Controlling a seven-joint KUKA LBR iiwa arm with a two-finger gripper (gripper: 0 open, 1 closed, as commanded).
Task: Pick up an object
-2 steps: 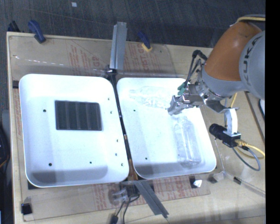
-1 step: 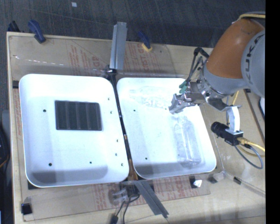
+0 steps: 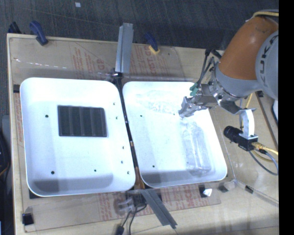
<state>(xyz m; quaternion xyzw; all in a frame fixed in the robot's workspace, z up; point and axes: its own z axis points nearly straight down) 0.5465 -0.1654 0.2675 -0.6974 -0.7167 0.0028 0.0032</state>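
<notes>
Clear plastic bottle [image 3: 196, 148] lies lengthwise in the right white bin [image 3: 152, 173], near-right side. Gripper [image 3: 188, 106] hovers just beyond its far end; grasp state I cannot tell. I'd descend centred across the bottle's body.

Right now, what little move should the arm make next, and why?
Probably a short move toward the near edge of the right bin, then down. The gripper hangs over the bin's upper middle, while the clear plastic bottle lies just below it in the view along the right side, with nothing seen between its fingers.
</notes>
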